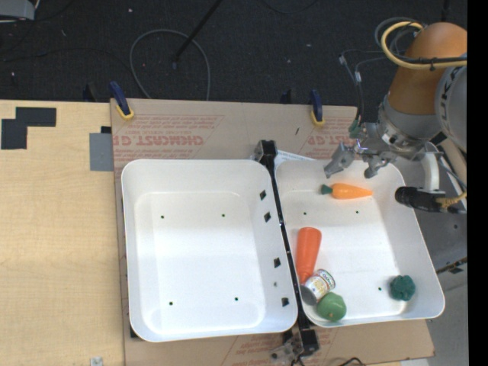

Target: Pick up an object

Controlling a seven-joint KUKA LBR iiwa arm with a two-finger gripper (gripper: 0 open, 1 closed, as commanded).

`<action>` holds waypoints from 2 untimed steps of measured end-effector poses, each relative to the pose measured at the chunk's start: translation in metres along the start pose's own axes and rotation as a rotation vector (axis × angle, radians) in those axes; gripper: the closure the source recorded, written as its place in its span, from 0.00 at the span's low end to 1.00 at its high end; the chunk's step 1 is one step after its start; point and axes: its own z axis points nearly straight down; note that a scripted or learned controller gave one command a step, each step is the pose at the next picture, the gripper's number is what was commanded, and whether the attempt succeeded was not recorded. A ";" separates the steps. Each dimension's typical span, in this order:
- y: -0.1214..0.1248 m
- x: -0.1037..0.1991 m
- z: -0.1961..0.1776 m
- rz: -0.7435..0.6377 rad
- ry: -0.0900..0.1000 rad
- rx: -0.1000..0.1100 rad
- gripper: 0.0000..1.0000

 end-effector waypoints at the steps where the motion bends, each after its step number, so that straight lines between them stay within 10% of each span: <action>1: 0.002 0.000 -0.005 -0.001 -0.001 -0.008 0.00; 2: -0.005 0.000 0.040 -0.001 0.000 -0.004 0.00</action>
